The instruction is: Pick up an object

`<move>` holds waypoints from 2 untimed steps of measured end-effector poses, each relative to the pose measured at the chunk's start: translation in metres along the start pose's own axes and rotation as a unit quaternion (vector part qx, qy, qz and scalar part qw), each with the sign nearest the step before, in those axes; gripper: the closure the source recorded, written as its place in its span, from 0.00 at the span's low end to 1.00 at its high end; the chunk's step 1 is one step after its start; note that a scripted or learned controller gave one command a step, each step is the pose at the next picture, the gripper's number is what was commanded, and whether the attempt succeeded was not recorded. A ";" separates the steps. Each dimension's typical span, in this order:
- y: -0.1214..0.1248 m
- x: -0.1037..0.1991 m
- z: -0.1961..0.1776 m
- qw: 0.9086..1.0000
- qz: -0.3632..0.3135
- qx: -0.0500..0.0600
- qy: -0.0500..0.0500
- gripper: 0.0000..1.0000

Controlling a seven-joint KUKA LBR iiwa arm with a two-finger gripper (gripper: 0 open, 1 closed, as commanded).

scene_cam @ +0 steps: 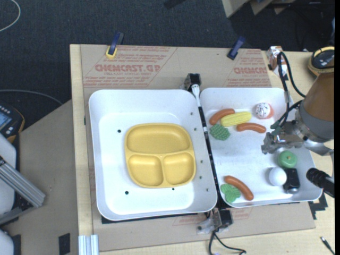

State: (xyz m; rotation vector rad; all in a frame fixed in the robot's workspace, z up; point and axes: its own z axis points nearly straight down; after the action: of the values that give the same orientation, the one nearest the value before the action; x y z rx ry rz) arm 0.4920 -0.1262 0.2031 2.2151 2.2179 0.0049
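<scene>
Claw (272,142), grip state unclear, hovers just beside green apple (288,159).

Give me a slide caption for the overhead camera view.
Arm's gripper hovers in the right bin among toy foods, near a green apple; a yellow divided tray sits in the left bin.

Even, diffuse overhead lighting; the white bins (106,142) appear bright without harsh glare. Shadows are faint. Focus is slightly soft throughout.

Claw (273,141) over rt bin (249,158), near green ball (288,159).
</scene>
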 end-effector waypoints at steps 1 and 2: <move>0.001 0.000 -0.023 1.000 0.000 0.001 0.000 1.00; 0.034 0.032 -0.030 1.000 -0.001 0.001 0.001 1.00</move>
State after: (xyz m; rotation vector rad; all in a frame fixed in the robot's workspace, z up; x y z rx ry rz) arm 0.5258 -0.0941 0.2331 2.2138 2.2232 0.0042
